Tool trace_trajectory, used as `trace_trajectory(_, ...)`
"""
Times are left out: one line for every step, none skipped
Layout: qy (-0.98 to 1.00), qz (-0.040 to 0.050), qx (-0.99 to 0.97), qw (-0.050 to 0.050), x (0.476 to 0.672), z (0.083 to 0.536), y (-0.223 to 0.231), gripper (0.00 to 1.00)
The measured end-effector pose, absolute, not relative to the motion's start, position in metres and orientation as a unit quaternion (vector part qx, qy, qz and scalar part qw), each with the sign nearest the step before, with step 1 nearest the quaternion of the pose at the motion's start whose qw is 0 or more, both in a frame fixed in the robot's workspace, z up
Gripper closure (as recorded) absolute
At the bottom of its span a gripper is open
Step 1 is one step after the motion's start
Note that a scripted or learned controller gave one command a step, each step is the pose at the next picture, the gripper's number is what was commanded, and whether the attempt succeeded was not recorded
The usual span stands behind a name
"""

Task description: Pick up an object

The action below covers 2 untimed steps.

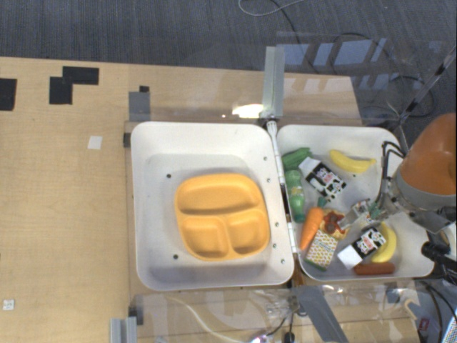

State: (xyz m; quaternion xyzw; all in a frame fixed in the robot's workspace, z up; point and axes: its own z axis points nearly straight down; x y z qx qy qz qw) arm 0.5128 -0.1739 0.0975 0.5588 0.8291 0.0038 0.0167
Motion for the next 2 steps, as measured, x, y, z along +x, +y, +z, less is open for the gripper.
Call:
trace_trajectory(0.769, 0.0074, 0.639, 0.010, 0.595, 0.106, -0.126, 0.00)
trace_trajectory(0.771, 0.0090, 0.637, 0.013, 0.597, 0.120, -0.125, 1.00)
